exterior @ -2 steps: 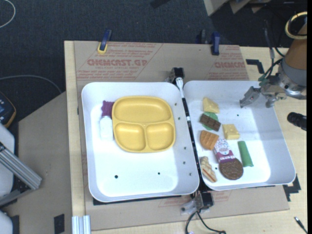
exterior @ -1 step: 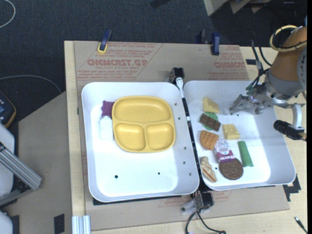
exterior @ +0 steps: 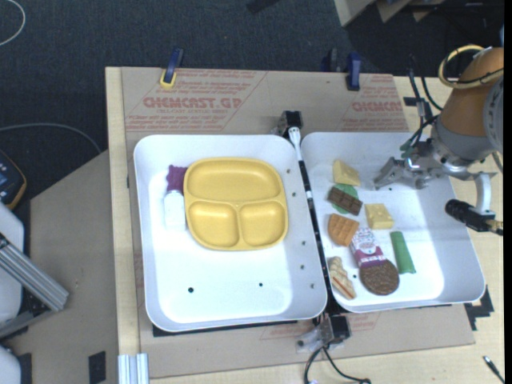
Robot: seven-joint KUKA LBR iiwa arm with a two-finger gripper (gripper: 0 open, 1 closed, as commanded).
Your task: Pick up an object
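My gripper (exterior: 402, 174) hangs over the back of the right bin (exterior: 456, 250), with its fingers spread and nothing between them. The arm reaches in from the right. Left of the gripper lies a pale yellow wedge (exterior: 346, 172). In front of that are a brown and green block (exterior: 345, 199) and a small yellow cube (exterior: 378, 215). Nearer the front lie an orange waffle (exterior: 342, 230), a red and white packet (exterior: 366, 250), a green stick (exterior: 402, 252), a round brown cookie (exterior: 379, 278) and a tan piece (exterior: 342, 279).
The left bin (exterior: 224, 298) holds a yellow divided tray (exterior: 236, 202), with a purple item (exterior: 176, 176) and a white bottle (exterior: 174, 209) along its left side. The right part of the right bin is bare white floor.
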